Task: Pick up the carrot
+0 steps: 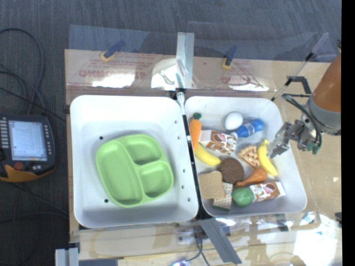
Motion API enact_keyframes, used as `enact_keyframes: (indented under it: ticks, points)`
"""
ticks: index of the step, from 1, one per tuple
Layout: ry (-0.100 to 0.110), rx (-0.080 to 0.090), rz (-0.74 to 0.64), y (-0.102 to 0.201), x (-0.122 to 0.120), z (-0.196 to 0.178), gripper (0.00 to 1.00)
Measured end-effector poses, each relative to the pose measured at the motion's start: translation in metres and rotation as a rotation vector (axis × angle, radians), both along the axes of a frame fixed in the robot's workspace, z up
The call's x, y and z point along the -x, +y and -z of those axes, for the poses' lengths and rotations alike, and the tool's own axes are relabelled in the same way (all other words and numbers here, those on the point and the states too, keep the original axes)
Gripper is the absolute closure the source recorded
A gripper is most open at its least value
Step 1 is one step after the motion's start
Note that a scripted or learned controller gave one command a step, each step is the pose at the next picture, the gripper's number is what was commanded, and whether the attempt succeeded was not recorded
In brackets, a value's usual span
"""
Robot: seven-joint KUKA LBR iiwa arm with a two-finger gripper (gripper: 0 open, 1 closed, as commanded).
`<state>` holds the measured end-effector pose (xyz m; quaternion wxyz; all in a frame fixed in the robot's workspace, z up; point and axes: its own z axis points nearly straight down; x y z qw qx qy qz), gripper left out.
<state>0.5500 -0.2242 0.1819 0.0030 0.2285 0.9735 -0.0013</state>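
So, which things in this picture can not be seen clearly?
- Gripper, camera view: small and blurred; finger state unclear.
- Arm: cut off by the right edge.
- Second orange piece by the cookie: partly covered; carrot or not, unclear.
- Carton print: too small.

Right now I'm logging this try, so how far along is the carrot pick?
Nothing looks done yet: the carrot lies in the right bin, against its left wall, beside a banana. In hand: the gripper sits at the bin's right side near another banana, across the bin from the carrot. Left: crossing to the carrot, grasping it and lifting it.
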Motion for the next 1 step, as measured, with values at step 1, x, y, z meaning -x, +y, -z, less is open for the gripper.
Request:
enact_keyframes:
  ticks: [1]
  points:
    - [0.001, 0.000, -0.056, -0.0002, 0.0524, -0.0406, 1.00]
